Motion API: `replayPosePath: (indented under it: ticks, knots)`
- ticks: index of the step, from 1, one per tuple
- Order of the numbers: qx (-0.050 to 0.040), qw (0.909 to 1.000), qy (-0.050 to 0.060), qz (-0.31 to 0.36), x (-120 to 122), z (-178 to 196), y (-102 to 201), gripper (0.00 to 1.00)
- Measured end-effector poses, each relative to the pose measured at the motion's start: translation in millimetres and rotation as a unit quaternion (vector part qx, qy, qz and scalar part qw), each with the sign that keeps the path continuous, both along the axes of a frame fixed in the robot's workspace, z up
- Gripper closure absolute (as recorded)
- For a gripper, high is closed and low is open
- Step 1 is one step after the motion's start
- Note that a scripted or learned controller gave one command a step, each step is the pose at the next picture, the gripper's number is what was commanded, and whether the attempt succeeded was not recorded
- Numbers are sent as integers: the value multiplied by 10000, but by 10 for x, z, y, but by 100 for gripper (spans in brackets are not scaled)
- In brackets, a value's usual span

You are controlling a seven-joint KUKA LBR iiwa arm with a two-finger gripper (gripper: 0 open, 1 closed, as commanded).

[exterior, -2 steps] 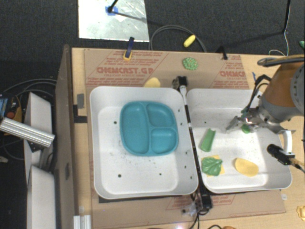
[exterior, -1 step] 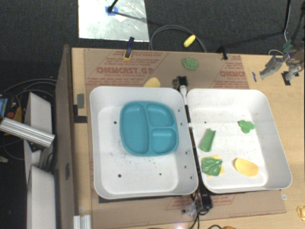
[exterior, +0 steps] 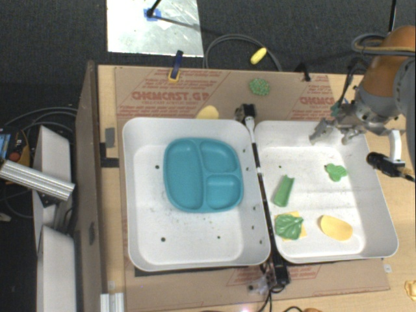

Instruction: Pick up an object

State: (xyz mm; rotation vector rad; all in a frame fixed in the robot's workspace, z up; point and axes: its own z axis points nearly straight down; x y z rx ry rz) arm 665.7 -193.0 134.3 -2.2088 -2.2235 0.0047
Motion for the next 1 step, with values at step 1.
replayPosePath:
  ticks: [1]
  knots:
    - [-16,10000,-26,-33,-357,-310,-143,0]
